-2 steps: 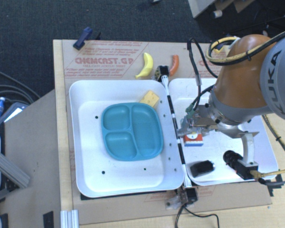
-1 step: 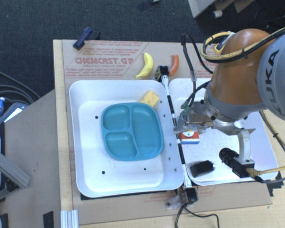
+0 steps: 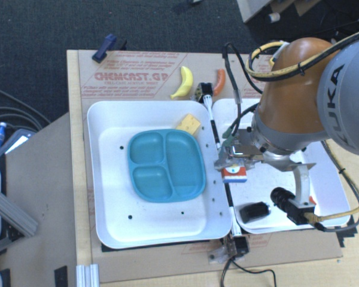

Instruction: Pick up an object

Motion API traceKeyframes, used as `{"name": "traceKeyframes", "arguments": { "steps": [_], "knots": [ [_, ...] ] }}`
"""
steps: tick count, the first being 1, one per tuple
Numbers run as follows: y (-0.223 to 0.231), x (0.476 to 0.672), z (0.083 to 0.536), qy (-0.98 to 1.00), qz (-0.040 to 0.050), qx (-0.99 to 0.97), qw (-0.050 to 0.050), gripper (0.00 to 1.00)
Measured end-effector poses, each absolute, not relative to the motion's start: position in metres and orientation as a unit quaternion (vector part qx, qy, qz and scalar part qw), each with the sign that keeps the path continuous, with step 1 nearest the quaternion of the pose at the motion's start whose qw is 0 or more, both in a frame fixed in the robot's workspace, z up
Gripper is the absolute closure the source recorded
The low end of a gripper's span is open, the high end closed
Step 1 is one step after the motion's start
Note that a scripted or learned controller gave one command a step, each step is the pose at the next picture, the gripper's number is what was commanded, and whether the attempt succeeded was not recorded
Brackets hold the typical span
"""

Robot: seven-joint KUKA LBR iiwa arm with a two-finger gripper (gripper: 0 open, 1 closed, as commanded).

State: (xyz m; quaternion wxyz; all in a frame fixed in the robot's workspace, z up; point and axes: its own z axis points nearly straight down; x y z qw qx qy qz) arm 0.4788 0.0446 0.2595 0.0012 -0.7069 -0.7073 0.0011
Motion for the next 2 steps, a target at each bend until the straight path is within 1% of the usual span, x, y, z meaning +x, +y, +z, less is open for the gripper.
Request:
{"name": "traceKeyframes", "arguments": {
  "steps": [1, 2],
  "knots": [
    [0.043, 0.479, 0.264, -0.707, 0.0002, -0.707, 0.000, 1.00],
    [0.024, 0.479, 0.260, -0.707, 0.0009, -0.707, 0.001, 1.00]
  ]
}}
